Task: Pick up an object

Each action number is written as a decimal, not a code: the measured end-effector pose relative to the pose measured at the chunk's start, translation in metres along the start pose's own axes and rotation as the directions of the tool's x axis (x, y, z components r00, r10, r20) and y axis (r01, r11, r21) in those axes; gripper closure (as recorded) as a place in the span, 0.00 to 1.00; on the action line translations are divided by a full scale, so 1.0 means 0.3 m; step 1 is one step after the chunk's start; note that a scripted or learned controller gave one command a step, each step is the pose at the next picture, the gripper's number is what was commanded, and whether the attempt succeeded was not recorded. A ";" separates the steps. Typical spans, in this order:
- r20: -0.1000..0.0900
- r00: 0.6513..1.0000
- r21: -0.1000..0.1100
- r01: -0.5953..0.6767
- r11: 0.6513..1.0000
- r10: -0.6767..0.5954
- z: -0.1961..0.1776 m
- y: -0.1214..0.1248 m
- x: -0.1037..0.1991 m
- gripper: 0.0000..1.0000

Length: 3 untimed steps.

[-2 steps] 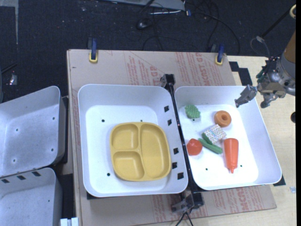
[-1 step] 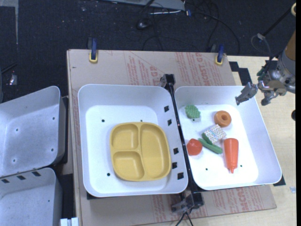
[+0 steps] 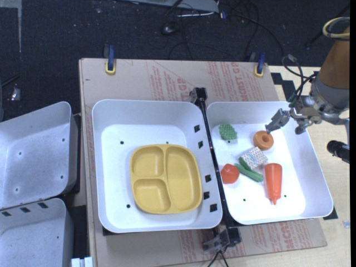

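The right bin (image 3: 311, 204) holds several toy foods: a green knobbly piece (image 3: 227, 131), an orange ring (image 3: 263, 140), a pale checked cube (image 3: 255, 158), a green pod (image 3: 250, 172), a red tomato (image 3: 230, 173) and an orange carrot (image 3: 272, 182). My gripper (image 3: 289, 123) hangs over the bin's far right part, just up and right of the orange ring. Its fingers (image 3: 276, 121) are spread open with nothing between them.
The left bin (image 3: 111, 149) holds a yellow divided plate (image 3: 166, 178). A black divider (image 3: 210, 160) runs between the bins. Spare white bins (image 3: 33, 149) lie off the bench to the left. Cables lie on the dark floor behind.
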State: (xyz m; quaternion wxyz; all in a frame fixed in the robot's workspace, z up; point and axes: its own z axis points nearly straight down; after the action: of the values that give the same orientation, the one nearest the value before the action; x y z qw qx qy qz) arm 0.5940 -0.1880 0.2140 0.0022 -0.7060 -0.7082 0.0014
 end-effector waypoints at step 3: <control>0.003 1.000 -0.007 -0.002 1.000 0.002 0.247 0.019 0.018 1.00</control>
State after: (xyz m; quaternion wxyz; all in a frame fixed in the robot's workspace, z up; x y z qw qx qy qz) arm 0.5993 -0.1827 0.1399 -0.0010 -0.7065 -0.7077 -0.0001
